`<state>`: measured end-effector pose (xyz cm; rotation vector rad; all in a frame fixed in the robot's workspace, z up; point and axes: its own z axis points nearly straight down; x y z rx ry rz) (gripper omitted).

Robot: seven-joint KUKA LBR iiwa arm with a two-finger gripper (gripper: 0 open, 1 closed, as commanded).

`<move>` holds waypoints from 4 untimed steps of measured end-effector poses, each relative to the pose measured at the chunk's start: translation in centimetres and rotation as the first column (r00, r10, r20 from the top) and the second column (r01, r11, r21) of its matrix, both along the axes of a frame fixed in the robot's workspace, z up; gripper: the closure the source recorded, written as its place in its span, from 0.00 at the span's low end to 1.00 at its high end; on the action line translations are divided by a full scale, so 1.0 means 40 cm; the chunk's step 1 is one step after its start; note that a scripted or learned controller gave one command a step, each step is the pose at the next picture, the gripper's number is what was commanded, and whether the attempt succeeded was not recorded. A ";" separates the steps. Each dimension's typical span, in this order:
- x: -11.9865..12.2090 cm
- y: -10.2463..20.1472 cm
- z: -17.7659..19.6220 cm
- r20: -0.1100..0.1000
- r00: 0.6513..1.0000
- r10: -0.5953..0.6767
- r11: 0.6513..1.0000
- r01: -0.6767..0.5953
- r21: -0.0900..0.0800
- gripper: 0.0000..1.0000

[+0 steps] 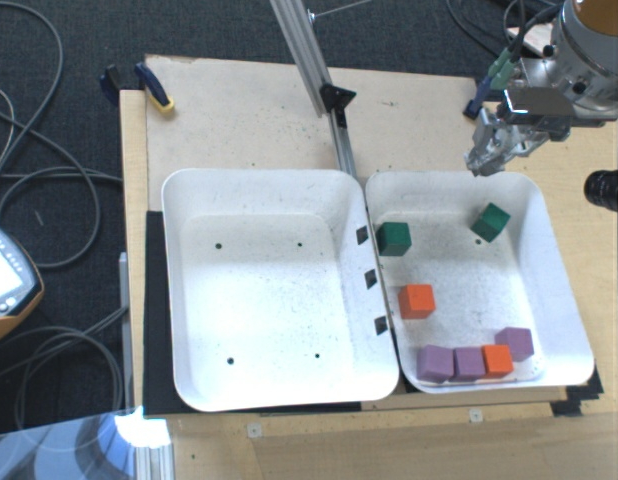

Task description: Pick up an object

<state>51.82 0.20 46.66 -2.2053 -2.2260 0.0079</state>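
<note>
My gripper (484, 163) hangs above the far rim of the right bin (561, 278), at the upper right of the camera view. A green cube (490, 222) lies in that bin just below and in front of it, tilted. Another green cube (393, 238) sits near the bin's left wall. An orange cube (417, 301) rests in the middle. Along the near edge lie purple cubes (436, 363) and a small orange cube (498, 361), packed close together. Nothing shows between the fingertips.
The left bin (179, 268) stands beside the right one. A slanted metal rail (309, 48) runs down to the gap between the bins. A blue and yellow clamp (154, 85) sits at the bench's far left corner. Cables lie on the floor at left.
</note>
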 end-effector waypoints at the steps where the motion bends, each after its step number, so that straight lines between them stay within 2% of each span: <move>1: 0.004 -0.011 0.038 0.012 1.000 -0.007 1.000 0.007 -0.002 1.00; 2: 0.058 -0.103 0.219 0.020 1.000 -0.013 1.000 0.013 -0.004 1.00; 3: 0.072 0.122 0.208 0.012 1.000 0.000 1.000 0.000 0.000 1.00; 4: 0.072 0.110 0.210 0.012 1.000 -0.008 1.000 0.008 -0.002 0.00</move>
